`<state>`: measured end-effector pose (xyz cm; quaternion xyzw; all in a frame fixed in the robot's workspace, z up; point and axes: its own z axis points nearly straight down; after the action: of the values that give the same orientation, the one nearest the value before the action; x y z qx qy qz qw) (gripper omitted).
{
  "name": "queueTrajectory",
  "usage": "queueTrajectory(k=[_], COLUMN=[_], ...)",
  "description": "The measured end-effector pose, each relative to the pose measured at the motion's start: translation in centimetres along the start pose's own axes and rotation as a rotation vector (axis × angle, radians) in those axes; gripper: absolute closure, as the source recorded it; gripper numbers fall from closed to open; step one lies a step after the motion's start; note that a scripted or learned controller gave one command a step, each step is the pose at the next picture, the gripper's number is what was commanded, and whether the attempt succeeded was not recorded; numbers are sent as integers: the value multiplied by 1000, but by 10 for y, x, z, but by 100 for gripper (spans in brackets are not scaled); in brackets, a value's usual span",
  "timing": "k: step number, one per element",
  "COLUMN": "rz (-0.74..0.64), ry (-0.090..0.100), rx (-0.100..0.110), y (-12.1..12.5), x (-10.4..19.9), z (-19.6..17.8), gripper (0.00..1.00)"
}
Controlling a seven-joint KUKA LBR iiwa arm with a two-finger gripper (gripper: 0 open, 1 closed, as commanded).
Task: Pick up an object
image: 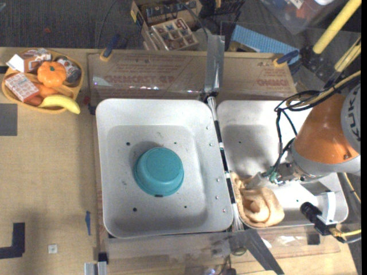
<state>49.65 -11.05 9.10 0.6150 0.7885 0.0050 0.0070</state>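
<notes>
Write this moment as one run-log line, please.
arm: over right white bin | gripper: above tan soft plush object, grasp unconfirmed | left white bin: teal round plastic bowl, upside down

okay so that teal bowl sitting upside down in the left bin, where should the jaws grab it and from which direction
The teal bowl lies rim-down in the middle of the left bin, so no lip is open to pinch. Probably best to come straight down from above and close the jaws across its narrower raised base, since the sloping sides below may let them slip.
</notes>
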Motion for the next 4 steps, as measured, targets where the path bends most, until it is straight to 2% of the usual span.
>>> queueTrajectory(k=[1, 2, 3, 4], rz=[-20, -19, 163, 31], ry=[-1, 2, 2, 2], rx=[1, 7, 16, 5], y=[85, -15, -7, -10], x=[-9, -3, 9, 15], z=[1, 1, -94, 1], gripper=[0, 0, 0, 0])
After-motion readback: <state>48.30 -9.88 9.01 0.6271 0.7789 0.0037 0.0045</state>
